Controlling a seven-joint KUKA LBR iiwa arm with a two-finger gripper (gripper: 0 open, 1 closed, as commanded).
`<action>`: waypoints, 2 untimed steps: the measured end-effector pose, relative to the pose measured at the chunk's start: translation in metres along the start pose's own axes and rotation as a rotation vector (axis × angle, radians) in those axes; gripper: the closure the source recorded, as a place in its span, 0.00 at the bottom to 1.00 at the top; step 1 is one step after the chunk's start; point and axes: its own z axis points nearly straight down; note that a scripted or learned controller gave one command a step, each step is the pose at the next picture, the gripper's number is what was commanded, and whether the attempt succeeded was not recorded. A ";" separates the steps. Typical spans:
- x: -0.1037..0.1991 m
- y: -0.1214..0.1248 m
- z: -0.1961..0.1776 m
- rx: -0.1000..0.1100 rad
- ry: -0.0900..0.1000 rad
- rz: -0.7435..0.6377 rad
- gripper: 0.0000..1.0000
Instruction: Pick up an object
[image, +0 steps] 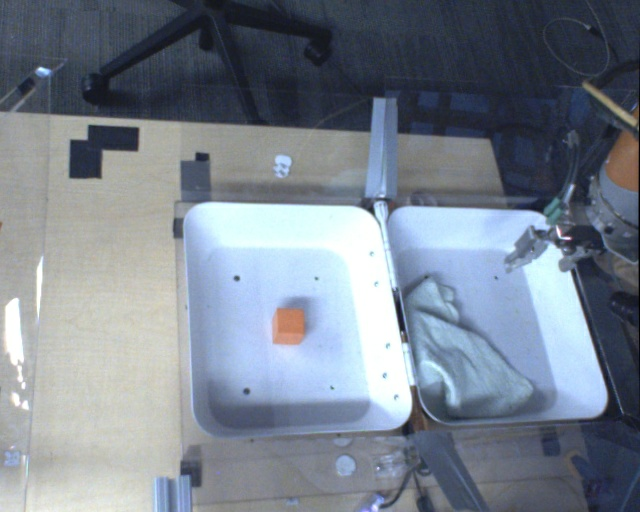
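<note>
A small orange cube (289, 326) rests on the floor of the left bin (220, 300), a little below its middle. A crumpled pale grey cloth (465, 352) lies in the right bin (545, 330), along its left wall and down toward the front. My gripper (541, 256) hangs over the far right corner of the right bin. It is open, nothing sits between its fingers, and it is well apart from both the cloth and the cube.
A metal divider post (381, 150) stands behind the seam between the two bins. An office chair base (215, 35) stands on the carpet beyond the bench. Black tape marks (100, 148) lie on the wooden benchtop at far left.
</note>
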 end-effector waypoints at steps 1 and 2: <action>-0.031 0.066 0.123 0.003 0.000 0.158 0.00; -0.029 0.068 0.111 -0.004 -0.002 0.150 1.00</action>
